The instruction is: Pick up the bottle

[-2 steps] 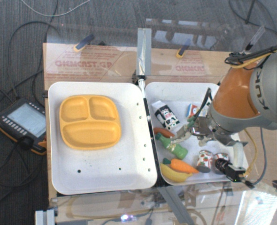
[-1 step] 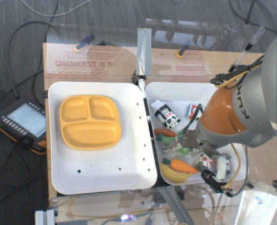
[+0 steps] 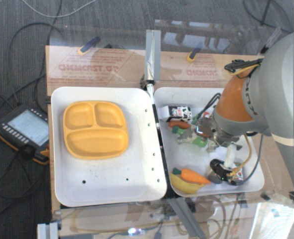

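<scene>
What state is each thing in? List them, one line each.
plate: flat, face up
bottle: seems to lie on its side
carrot: lying across the banana
banana: lying flat, partly under the carrot
box: lying flat
pendant: screen lit

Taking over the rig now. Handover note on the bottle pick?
Gripper: low over the middle of the right bin, amid small clutter.
Bottle: seems to be the clear, green-tipped item lying just left of the gripper; too small to be sure.
Also there: carton at the back, carrot and banana at the front. Divided plate in the left bin.
Done: nothing yet. Left: grasp and lift.
</scene>
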